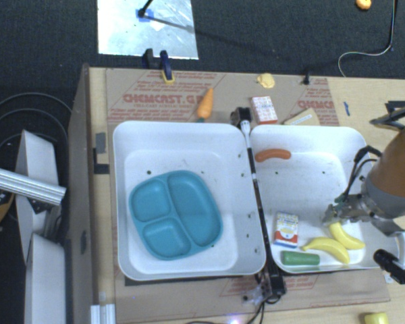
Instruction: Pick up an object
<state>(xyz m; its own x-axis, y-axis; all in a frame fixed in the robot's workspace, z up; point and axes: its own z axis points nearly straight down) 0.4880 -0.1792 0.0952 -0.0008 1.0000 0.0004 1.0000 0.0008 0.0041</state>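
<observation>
The right bin holds an orange-brown sausage near its far wall. Along its near side lie a small white and red carton, a green oblong piece and two yellow bananas. The arm's orange band hangs over the bin's right edge. My gripper sits low, just above the upper banana's left end, with dark cables around it. Nothing visible is held.
In the left bin lies a blue divided plate. On the cardboard behind the bins are a carrot, a small box and a yellow lump. A metal bar lies at the far left.
</observation>
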